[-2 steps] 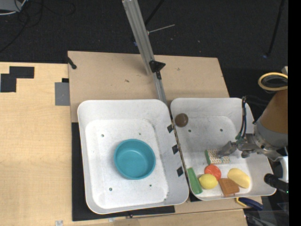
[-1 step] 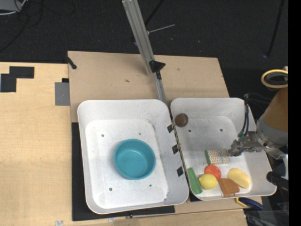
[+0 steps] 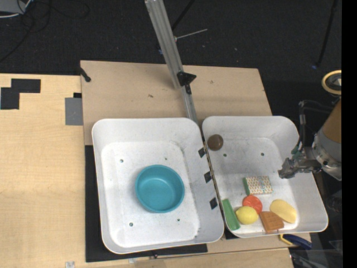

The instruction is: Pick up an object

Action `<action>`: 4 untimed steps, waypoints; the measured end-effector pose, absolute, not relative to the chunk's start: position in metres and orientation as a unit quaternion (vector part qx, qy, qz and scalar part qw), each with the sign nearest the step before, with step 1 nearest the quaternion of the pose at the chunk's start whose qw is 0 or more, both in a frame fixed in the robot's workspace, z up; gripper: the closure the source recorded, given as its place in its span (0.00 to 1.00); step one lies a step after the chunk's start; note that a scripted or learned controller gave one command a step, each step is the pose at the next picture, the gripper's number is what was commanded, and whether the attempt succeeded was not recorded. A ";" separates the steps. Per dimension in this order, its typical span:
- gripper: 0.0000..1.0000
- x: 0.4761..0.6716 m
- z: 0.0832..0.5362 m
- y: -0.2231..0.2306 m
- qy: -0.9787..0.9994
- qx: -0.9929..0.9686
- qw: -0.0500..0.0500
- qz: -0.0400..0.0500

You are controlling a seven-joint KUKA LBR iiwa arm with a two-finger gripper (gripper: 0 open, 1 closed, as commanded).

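The right bin [image 3: 251, 119] holds several small objects. A brown ball [image 3: 215, 143] lies at its far left corner. Near the front lie a speckled pad [image 3: 258, 184], a red ball [image 3: 252, 202], a yellow lemon [image 3: 246, 215], a yellow oval piece [image 3: 283, 210], an orange-brown block [image 3: 271, 221] and a green stick [image 3: 230, 213]. My gripper [image 3: 289, 169] hangs over the right side of this bin, right of the speckled pad and behind the yellow oval piece. Nothing shows in its grasp.
The left bin [image 3: 145, 121] contains a teal bowl [image 3: 160, 188]. An aluminium bar [image 3: 167, 43] slants from the far side down to the divide between the bins. Black clips [image 3: 207, 176] sit along that divide. The arm's orange band [image 3: 334, 121] is at the right edge.
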State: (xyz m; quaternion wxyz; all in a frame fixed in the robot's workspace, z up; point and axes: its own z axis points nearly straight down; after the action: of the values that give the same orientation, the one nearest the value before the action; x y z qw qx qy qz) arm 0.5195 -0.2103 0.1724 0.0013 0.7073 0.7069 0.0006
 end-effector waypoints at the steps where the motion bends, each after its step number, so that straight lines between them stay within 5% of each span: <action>1: 1.00 0.520 0.216 -0.211 0.707 0.707 0.001 0.001; 4: 1.00 0.592 0.223 -0.082 0.708 0.706 0.000 0.000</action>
State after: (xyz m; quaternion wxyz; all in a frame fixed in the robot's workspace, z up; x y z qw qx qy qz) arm 0.5919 -0.0816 0.2232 -0.0002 0.7060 0.7082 -0.0002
